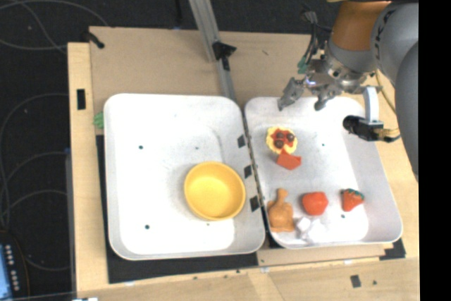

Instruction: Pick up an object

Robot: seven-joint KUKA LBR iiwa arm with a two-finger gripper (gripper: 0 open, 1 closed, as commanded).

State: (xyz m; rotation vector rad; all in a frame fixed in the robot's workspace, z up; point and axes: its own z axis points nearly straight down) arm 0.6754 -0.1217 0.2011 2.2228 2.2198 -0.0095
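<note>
Two white bins sit side by side on the desk [162, 67]. The left bin [141, 130] holds a yellow bowl [214, 190] toward its near right part. The right bin [366, 173] holds the small things: a tart [281, 140] with dark red fruit on top near the bin's middle left, a red wedge [288, 161] touching its near edge, a tan chicken leg [281, 211] at the near left, a tomato [314, 203] just right of that, a strawberry [351, 199] further right, and a small pale lump [304, 226] at the near rim whose kind cannot be told. The arm [370, 10] comes in from the right, and its end effector [304, 97] hangs over the far left corner of the right bin, fingers spread wide apart with nothing between them. One fingertip [285, 103] points toward the bin's left wall. The tart is the closest thing, lying nearer the viewer and slightly left of the end effector's middle, clear of the fingers; the tomato, strawberry and chicken leg lie well apart from it along the near side.
</note>
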